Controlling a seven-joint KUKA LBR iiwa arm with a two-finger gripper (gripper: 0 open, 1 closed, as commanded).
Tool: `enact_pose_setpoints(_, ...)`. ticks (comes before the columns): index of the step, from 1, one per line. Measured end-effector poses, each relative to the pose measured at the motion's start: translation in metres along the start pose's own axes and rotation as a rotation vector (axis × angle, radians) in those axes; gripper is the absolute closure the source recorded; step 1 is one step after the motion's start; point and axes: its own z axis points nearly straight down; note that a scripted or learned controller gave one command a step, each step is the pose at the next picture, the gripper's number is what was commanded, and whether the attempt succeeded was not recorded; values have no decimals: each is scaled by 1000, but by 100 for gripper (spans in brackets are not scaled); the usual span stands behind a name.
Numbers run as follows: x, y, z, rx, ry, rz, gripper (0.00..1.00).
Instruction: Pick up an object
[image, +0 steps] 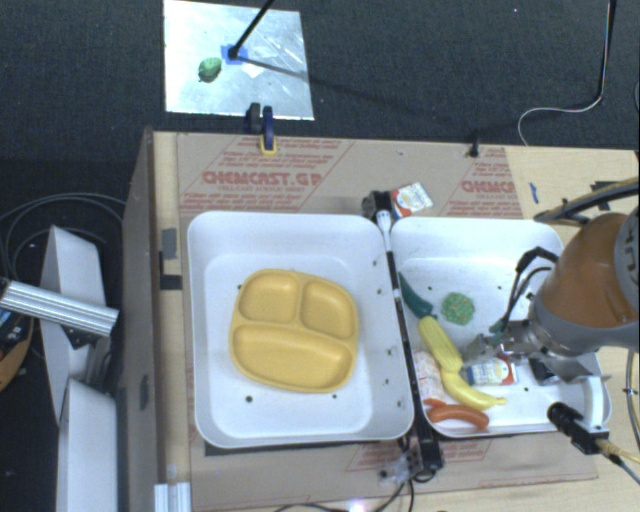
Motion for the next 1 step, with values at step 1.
enact_pose_setpoints(1, 100, 54, -91, 0, 2, -3, 100)
